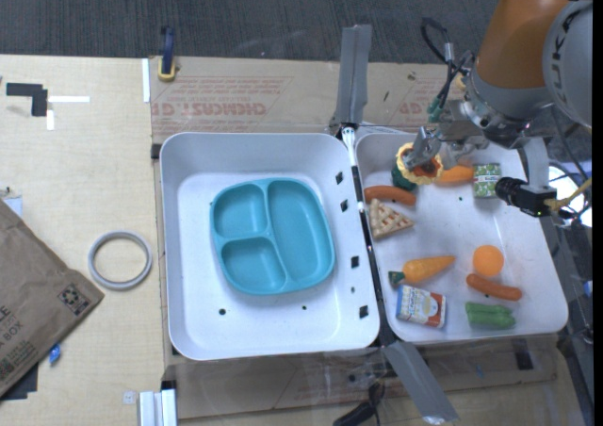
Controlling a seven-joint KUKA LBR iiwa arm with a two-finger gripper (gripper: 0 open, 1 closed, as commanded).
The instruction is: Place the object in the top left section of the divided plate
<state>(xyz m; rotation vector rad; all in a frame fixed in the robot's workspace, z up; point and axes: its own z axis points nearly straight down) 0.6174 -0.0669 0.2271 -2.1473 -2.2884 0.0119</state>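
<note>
The end effector [426,146] hangs right above a small yellow-and-orange toy food [415,166] in the right bin; whether it grips, I cannot tell. The toy is probably light, rigid plastic: pinch its middle. The divided plate [273,236] lies well left.

You see the arm [532,24] coming in from the right side of the view, at the upper corner. Its big orange band sits high, and below it the grey wrist part bends down and toward the left. Black cables run along the wrist and loop beside it. The gripper [426,153] hangs at the lowest end of the arm, low above the far left part of the right bin [542,254]. It points downward, a little tilted. You cannot judge the state of the gripper from this angle.
</note>
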